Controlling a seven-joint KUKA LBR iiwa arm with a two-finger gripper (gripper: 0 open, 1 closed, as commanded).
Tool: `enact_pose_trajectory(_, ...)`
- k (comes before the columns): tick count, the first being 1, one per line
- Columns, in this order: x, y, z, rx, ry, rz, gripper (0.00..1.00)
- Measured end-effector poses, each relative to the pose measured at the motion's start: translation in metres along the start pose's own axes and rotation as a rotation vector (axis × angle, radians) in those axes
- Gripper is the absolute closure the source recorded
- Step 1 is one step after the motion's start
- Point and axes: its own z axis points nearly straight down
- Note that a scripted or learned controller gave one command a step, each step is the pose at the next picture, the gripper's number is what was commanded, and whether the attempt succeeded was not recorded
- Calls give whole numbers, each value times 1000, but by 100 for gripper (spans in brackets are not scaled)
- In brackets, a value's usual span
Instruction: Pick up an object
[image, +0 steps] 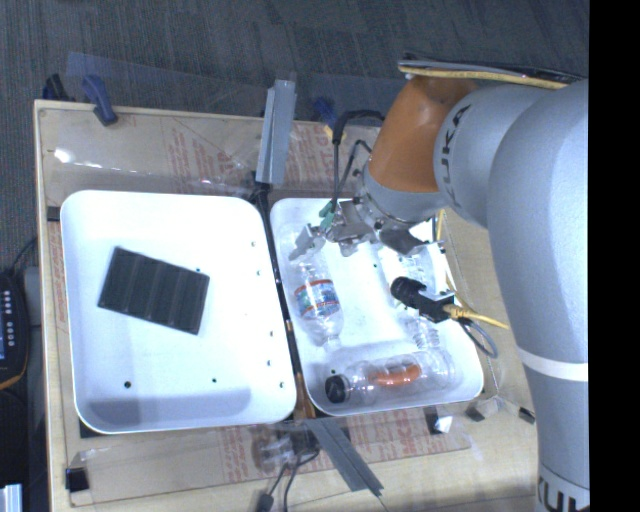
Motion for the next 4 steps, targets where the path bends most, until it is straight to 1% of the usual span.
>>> enact_pose_trajectory(1, -72, -25, 102, 3, 1, 28, 0)
enact_pose_trajectory(3, -71, -25, 102, 3, 1, 28, 0)
enact_pose_trajectory(4, -78, -24, 97, 1, 0, -40, 0)
